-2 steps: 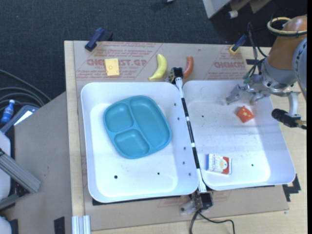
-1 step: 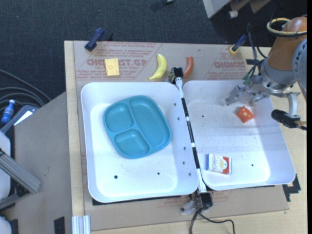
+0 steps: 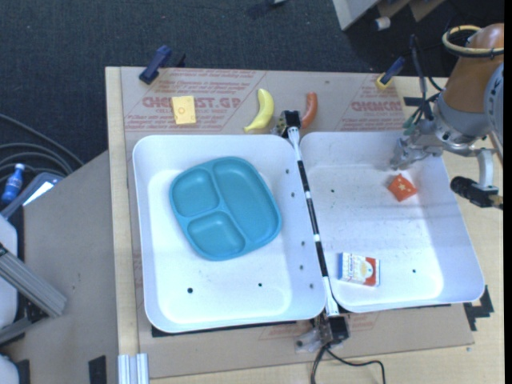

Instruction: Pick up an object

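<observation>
In the right bin (image 3: 448, 246) a small orange-red block (image 3: 402, 188) lies near the far right, and a small white box with a red and yellow label (image 3: 357, 269) lies near the front left. My gripper (image 3: 404, 155) hangs over the bin's far right corner, just above and behind the orange block, at the end of the grey arm with its orange band. The view shows nothing held between its fingers.
The left bin (image 3: 160, 286) holds a blue divided plate (image 3: 225, 207). On the cardboard behind the bins lie a yellow banana (image 3: 261, 110), an orange-red carrot-like toy (image 3: 309, 110) and a yellow square tile (image 3: 184, 110). Clamps sit at the board's far edge.
</observation>
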`<state>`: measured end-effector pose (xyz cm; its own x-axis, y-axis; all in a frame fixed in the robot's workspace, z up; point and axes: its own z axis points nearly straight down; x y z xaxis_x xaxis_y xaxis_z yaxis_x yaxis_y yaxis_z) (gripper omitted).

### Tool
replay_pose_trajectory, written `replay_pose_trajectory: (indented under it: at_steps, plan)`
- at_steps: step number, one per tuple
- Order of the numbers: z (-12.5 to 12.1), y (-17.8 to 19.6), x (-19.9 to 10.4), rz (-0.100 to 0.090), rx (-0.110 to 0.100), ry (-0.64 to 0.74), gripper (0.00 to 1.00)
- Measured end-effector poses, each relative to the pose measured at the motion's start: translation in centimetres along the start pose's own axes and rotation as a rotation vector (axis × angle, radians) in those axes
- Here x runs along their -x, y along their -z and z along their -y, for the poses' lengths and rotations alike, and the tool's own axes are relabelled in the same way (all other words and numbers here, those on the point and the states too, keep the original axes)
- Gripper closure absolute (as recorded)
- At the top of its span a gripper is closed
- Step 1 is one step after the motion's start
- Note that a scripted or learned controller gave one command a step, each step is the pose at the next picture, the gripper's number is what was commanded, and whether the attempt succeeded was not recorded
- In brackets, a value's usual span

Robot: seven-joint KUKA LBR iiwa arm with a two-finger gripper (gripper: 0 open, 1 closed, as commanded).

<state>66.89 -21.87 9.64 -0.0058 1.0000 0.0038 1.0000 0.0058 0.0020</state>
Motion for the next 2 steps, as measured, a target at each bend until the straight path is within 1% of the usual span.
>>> replay_pose_trajectory:
  at_steps: [1,2]
  plan:
    - [-0.02,-0.05,-0.32,-0.007,-0.004,0.002,0.00]
    - [-0.04,-0.79,-0.34,-0.013,-0.007,0.000,0.00]
